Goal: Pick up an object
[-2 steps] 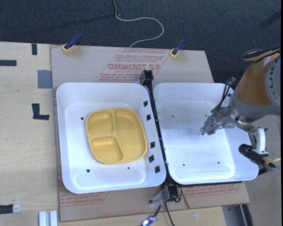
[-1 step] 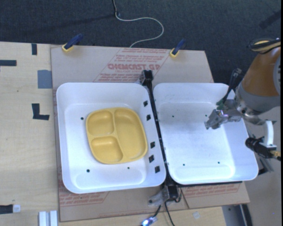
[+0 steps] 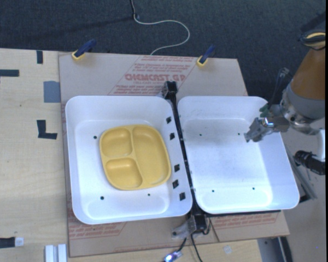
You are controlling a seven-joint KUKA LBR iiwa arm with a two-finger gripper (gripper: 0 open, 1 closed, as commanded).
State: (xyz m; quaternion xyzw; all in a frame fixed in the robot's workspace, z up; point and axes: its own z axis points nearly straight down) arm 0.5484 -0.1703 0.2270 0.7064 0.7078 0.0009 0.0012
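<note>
A yellow divided plate [image 3: 135,156] with three compartments lies flat in the left bin [image 3: 82,113]. My gripper [image 3: 256,134] hangs over the right bin [image 3: 273,195], close to its right wall and well away from the plate. Its fingers point down and to the left, and nothing shows between them. The arm's orange band [image 3: 311,75] rises behind it at the right edge.
Black clips [image 3: 169,89] run along the seam between the two bins. Both bins rest on a cardboard sheet [image 3: 153,72] held by blue and yellow clamps at its far edge. A white cable [image 3: 164,29] loops across the dark floor beyond.
</note>
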